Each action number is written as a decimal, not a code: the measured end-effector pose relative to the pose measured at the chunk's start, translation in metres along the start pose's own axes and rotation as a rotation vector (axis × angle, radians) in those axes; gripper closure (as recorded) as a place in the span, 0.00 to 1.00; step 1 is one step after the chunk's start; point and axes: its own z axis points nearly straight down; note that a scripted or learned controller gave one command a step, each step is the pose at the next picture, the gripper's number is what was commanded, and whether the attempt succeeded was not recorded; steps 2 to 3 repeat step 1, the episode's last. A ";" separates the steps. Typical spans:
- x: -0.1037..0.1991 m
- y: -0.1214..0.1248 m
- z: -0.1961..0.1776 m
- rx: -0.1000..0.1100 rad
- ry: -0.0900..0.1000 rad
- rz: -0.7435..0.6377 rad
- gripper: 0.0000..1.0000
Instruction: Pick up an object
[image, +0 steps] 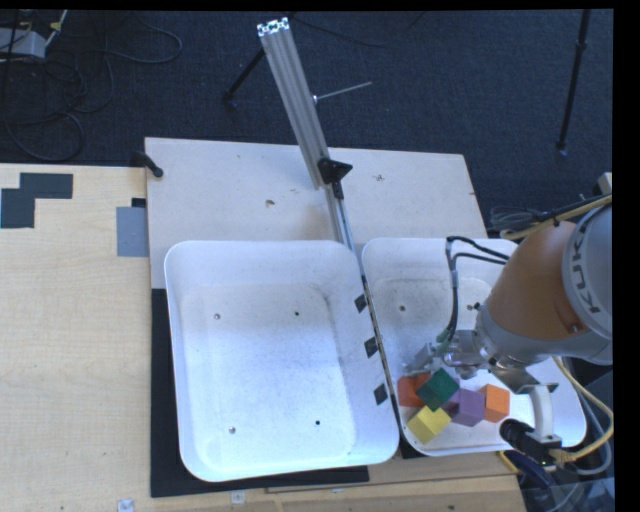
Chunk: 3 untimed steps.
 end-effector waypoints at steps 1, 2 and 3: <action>0.043 0.037 -0.134 0.017 0.005 -0.003 0.00; 0.043 0.037 -0.134 0.017 0.005 -0.003 0.00; 0.043 0.037 -0.134 0.017 0.005 -0.003 0.00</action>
